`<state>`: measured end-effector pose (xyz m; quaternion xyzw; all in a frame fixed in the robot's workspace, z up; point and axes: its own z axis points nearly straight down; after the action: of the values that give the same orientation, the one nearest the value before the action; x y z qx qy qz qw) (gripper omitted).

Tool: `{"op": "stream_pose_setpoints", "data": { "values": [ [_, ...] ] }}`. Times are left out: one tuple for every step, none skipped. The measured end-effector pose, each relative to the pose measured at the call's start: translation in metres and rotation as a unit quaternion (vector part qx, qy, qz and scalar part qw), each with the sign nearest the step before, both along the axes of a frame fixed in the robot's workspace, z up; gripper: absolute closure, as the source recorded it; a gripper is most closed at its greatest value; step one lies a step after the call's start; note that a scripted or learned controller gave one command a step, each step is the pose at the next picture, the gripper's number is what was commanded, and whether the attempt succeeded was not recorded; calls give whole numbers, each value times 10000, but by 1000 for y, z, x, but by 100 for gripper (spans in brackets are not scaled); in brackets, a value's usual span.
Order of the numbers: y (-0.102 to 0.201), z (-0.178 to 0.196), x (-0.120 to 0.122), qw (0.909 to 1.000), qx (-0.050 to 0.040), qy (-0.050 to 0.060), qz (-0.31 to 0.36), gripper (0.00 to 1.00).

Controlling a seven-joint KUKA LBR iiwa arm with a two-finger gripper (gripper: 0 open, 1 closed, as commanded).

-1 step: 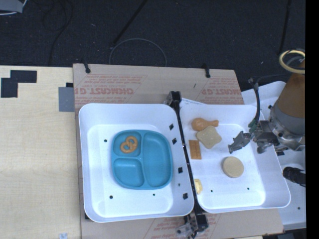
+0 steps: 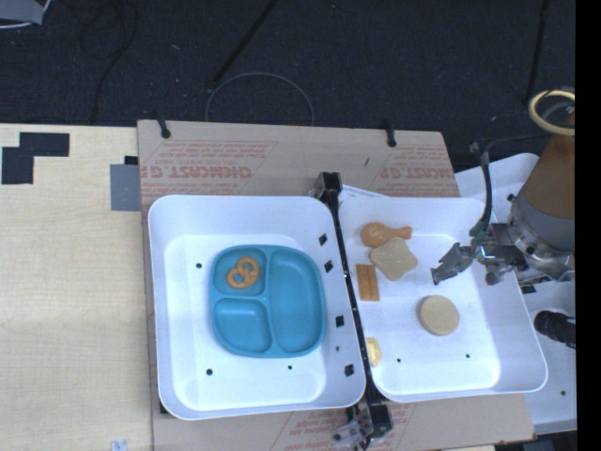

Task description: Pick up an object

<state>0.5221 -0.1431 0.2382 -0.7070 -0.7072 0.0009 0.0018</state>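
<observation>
Two white bins are seen side by side on the table (image 2: 66, 280), set on a cardboard sheet (image 2: 282, 163).

Left bin (image 2: 178, 224): a blue tray (image 2: 282, 308) with three compartments is placed in the middle. A pretzel (image 2: 243, 272) is seen in its upper-left compartment.

Right bin (image 2: 498, 346): five items are spread over the floor.
- An orange drumstick (image 2: 383, 234) is located near the far wall.
- A pale square piece (image 2: 394, 259) is found just below it, touching or nearly so; contact cannot be told.
- A thin brown bar (image 2: 367, 282) is laid near the divider, left of the square piece.
- A round beige disc (image 2: 439, 315) is placed mid-bin, well apart from the rest.
- A small yellow piece (image 2: 373, 350) is seen against the divider, near the front.

The arm (image 2: 549, 195) is brought in from the right, over the right bin's right edge. The claw (image 2: 457, 263) is pointed left, positioned above the bin floor, right of the square piece and up-right of the disc. Nothing is seen between its fingers. Finger spread cannot be told, since the dark parts blur together. No item is touched by the claw as far as can be seen.
</observation>
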Motion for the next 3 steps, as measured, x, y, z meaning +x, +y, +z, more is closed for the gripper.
{"op": "stream_pose_setpoints", "data": {
  "values": [
    [4, -64, 1, 10000, 7, 29, 0, 0],
    [14, -124, 0, 10000, 10, 29, -3, 0],
    [12, -148, 2, 10000, -36, -46, -20, 0]
  ]
}}
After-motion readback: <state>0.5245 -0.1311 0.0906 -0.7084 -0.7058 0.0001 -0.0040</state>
